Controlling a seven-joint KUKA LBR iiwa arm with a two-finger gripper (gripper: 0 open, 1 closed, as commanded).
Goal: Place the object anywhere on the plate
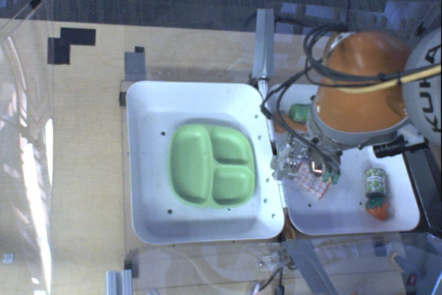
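A green plate (210,164) with three compartments lies in the left white bin (148,211). My gripper (307,164) hangs low over the left part of the right bin (345,221), just past the wall between the two bins. Directly under it lies a flat packet (314,183) with a red and white pattern, partly covered by the gripper. Whether the gripper touches the packet cannot be made out. The orange wrist band (362,83) hides much of the right bin's back half.
A small green-labelled bottle (375,180) and an orange-red object (377,208) lie at the right bin's front right. A green item (299,112) peeks out behind the wrist at the back left. Cables (290,90) loop beside the arm.
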